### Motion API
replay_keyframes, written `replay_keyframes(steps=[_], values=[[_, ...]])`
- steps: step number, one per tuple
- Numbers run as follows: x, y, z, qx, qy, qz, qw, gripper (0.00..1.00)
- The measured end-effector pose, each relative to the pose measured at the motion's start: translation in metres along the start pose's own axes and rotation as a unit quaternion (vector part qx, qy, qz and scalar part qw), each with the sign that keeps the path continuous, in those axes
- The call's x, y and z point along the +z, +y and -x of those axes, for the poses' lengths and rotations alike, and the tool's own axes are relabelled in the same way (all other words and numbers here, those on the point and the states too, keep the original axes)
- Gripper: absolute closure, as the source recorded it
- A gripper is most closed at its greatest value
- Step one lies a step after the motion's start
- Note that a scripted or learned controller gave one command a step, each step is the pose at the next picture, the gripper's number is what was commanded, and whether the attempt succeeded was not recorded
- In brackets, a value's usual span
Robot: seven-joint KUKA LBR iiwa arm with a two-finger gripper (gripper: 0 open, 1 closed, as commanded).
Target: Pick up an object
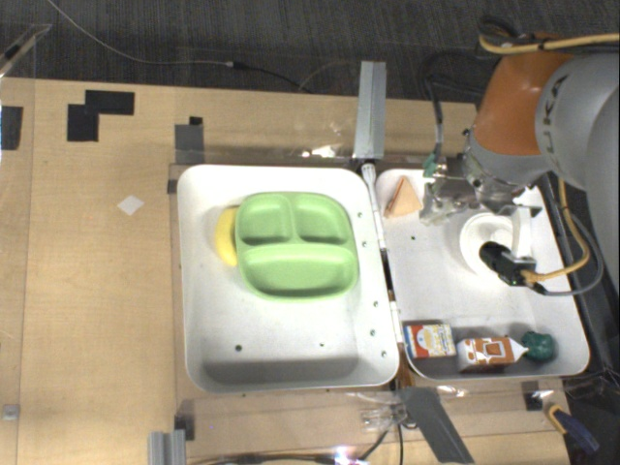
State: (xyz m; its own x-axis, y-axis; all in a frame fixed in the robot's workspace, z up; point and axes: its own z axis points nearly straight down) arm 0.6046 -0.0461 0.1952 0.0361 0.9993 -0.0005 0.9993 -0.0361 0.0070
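My gripper (448, 200) hangs over the upper part of the right bin (436, 289), just right of a tan wedge-shaped piece (402, 200) that lies in that bin's top left corner. Nothing shows between the wedge and the gripper, and they look slightly apart. A white round object (477, 232) sits just below the gripper, partly covered by the wrist. Along the bin's front edge lie a red and white box (429, 339), a brown carton (486, 353) and a small green object (539, 346).
The left bin (281, 347) holds a green divided plate (294, 243) with a yellow object (225, 237) poking out from under its left side. A metal post (371, 109) stands behind the gap between the bins.
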Motion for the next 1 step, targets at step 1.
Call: replay_keyframes(steps=[1], values=[[0.0001, 0.0000, -0.0001, 0.000, 0.000, 0.000, 1.0000, 0.00]])
